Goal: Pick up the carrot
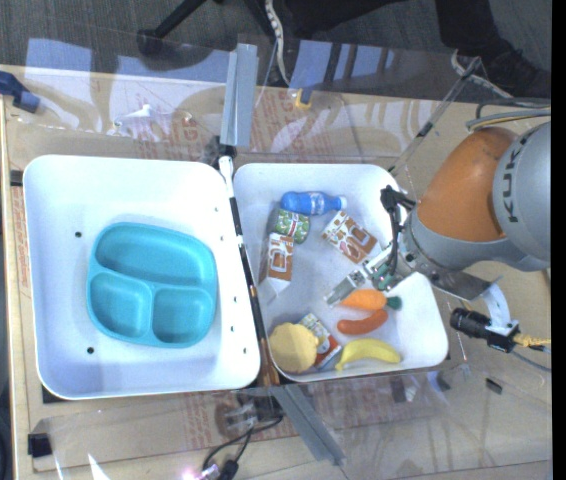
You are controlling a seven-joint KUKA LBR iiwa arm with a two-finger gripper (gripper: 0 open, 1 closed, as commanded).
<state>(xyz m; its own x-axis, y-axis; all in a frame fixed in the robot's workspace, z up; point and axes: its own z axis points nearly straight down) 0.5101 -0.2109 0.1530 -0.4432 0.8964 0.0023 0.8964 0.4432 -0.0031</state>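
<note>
Banana (pixel 368 353) at the right bin's (pixel 415 183) six o'clock, carrot (pixel 368 300) just above, pincer (pixel 381 273) touching the carrot's top, grip state unclear.

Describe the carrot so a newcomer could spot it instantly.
Look in the right-hand bin, toward its right side beside the tool. The carrot lies there, orange with a green tip. The red sausage below it has no green, and the banana is yellow.
</note>
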